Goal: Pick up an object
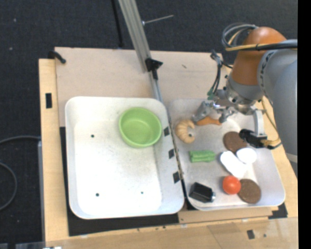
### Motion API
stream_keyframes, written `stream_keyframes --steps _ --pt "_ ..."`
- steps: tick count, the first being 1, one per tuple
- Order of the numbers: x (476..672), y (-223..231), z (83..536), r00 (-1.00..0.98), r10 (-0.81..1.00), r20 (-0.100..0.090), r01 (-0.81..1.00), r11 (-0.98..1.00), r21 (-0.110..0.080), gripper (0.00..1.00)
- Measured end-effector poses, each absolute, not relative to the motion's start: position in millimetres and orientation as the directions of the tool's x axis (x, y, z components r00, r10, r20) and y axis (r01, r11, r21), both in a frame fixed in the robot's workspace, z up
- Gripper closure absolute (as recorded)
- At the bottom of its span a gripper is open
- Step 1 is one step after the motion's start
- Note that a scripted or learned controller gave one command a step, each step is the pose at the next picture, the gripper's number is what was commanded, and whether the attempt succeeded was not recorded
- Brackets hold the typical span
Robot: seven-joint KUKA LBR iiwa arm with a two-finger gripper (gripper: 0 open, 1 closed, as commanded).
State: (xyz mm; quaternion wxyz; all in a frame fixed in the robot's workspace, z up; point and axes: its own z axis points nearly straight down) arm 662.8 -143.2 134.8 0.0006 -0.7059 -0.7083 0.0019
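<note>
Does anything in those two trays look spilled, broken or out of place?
Nothing stands out. The green bowl sits upright in the left tray. The small things lie loosely scattered in the right tray, among them a red ball and a black block. None looks broken or spilled.

Two shallow white bins sit side by side on the tabletop (pixel 103 71): the left bin (pixel 93 180) and the right bin (pixel 272 188).

The left bin holds one thing, a green bowl (pixel 140 127).

The right bin holds nine things:
- one tan croissant-shaped pastry (pixel 185 130)
- one orange piece (pixel 209 121) under the hand
- one green bar (pixel 202 156)
- one black block (pixel 201 192)
- one red ball (pixel 231 184)
- two brown discs, one (pixel 232 140) toward the back and one (pixel 250 190) at the front
- two white pieces, an oval (pixel 245 155) and a longer one (pixel 231 164) touching it

One metal pole (pixel 137 32) crosses above the tabletop.
</note>
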Motion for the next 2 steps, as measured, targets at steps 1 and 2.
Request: stream_keyframes --steps 1,2 --pt "664.3 -144 150 -0.004 1.0 -0.003 1.0 0.004 0.004 1.0" --pt "663.1 -151 214 0.0 1.0 -0.002 1.0 0.0 0.008 1.0"
